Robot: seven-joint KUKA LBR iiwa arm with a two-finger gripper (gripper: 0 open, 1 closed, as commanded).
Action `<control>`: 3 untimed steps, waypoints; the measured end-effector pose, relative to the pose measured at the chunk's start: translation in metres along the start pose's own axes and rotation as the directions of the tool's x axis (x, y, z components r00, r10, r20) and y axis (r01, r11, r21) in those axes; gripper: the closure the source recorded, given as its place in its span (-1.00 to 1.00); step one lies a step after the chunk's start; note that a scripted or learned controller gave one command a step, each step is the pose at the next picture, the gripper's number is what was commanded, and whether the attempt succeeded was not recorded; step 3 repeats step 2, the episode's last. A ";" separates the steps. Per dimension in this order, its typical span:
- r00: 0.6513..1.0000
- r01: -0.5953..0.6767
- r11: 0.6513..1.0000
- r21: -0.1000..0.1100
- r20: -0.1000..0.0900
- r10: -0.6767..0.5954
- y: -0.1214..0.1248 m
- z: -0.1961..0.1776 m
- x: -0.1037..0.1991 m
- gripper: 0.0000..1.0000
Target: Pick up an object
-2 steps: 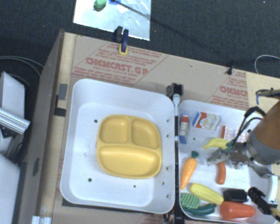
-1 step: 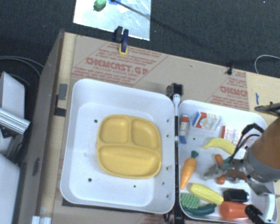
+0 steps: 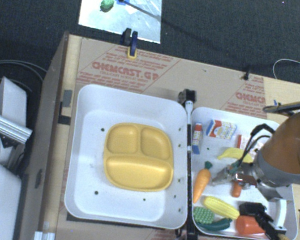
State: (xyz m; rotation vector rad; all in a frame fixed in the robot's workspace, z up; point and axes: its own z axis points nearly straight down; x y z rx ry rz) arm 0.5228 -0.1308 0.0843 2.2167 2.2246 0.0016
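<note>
A: Carrot (image 3: 201, 183) — where?
B: Near the right bin's (image 3: 219, 116) left edge, beside the divider; corn (image 3: 221, 207) toward the front edge.
A: The gripper (image 3: 227, 175)?
B: Just right of the carrot, low; grasp impossible to tell.

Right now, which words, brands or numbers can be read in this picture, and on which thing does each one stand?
"CHEMCAST GP" in red, on the brown protective sheet behind the left bin.
The same red print repeats on the sheet behind the right bin, cut off and too slanted to read surely.
The small red, white and blue box in the right bin bears print too small and blurred to read.
</note>
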 end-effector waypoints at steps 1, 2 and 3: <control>1.000 0.001 1.000 -0.002 0.000 -0.001 0.001 -0.010 0.000 1.00; 1.000 0.000 1.000 -0.002 -0.001 0.000 0.036 -0.101 0.076 1.00; 1.000 0.000 1.000 -0.002 -0.001 0.000 0.036 -0.101 0.076 1.00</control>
